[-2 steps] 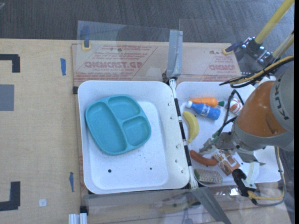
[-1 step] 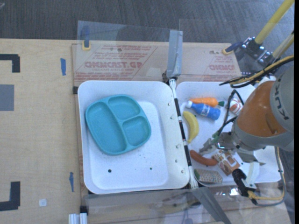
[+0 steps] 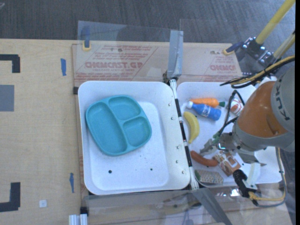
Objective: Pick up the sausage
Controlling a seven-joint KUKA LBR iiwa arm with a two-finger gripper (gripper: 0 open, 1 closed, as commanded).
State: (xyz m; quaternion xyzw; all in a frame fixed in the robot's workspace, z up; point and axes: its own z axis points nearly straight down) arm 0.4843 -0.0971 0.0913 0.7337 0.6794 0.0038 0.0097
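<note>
Fingers [image 3: 208, 148] of the gripper [image 3: 213, 146] are seen slightly parted, as far as can be judged, and nothing is held between them. At the left, a blue divided plate [image 3: 119, 124] is lying in the left bin [image 3: 86, 172]. In the right bin [image 3: 269, 168], a banana [image 3: 191, 125] is found along the left wall, with a blue bottle [image 3: 205, 110] and a carrot [image 3: 205, 101] behind it. The sausage [image 3: 202, 159] is lying on the bin floor toward the front, just below the fingertips and beside a small packet [image 3: 228, 162]. The approach is judged nearly made. The sausage has not been gripped or lifted. Lowering, closing and raising are left to be done.
</note>
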